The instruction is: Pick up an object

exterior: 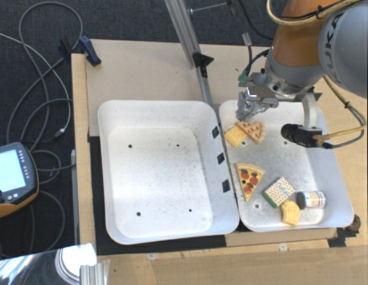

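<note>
On dark carpet (35, 70), tan bench (142, 70) with two white bins (112, 120).

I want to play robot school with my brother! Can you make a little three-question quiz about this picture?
1. True or false: the toys lie in the left bin.
2. What is the gripper right above? A) the small jar B) the upper pizza slice C) the patterned box
3. How many pizza slices are in the right bin?

Key: 1. False, they lie in the right bin. 2. B. 3. Two: the upper one and the lower pizza slice.
</note>
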{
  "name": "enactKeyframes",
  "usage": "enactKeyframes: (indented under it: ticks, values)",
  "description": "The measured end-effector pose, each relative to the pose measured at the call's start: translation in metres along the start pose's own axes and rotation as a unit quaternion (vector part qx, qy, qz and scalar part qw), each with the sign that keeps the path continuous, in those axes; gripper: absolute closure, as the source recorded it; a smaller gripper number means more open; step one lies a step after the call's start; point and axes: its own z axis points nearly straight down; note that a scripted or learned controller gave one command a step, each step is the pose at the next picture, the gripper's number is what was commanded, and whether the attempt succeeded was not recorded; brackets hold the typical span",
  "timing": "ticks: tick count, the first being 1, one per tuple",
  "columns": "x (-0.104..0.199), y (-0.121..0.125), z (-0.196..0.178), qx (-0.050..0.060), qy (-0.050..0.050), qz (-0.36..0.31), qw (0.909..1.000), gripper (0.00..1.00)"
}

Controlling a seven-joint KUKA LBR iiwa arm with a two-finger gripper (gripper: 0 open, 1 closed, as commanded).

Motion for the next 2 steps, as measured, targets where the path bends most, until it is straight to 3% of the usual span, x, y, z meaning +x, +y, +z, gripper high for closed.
enactKeyframes:
  ticks: [2]
  values:
    - [0.105,0.019,0.028,0.000,0.000,0.000,1.0000,1.00]
